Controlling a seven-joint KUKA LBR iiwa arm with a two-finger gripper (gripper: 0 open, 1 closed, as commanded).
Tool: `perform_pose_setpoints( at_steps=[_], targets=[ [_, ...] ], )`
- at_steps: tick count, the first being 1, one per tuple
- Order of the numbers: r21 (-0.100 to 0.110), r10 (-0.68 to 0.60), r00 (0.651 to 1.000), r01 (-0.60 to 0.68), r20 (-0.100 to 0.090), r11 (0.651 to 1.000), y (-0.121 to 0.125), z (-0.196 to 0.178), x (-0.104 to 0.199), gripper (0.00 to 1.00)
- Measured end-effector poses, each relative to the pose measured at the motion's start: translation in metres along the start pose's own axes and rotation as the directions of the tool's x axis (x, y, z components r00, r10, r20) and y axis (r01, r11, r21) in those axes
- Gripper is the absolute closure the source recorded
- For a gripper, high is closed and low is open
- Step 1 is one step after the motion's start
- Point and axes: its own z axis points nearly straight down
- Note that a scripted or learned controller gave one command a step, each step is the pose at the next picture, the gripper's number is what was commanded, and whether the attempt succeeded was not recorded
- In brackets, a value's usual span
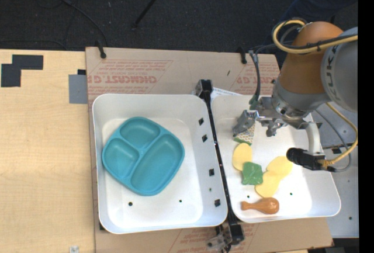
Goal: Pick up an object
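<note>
Your likeliest target is the yellow piece (242, 156) lying flat in the right bin (327, 199), just below the gripper (257, 124). It looks like light, rigid toy food with a smooth, possibly slippery skin, so pinch it across its narrow width. Touching it sits a green piece (252, 173), then two more yellow pieces (273, 174), and an orange drumstick (261, 205) nearest the front wall. Whether the gripper is spread or closed, I cannot tell. The left bin (117, 217) on the worktop (41, 158) holds a teal divided plate (143, 155).
</note>
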Motion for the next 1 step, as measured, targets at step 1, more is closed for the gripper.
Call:
perform_pose_setpoints(
  at_steps=[1],
  targets=[
    [-0.013,-0.002,1.0,0.002,0.001,1.0,0.0029,-0.0074,-0.0003,0.0]
  ],
)
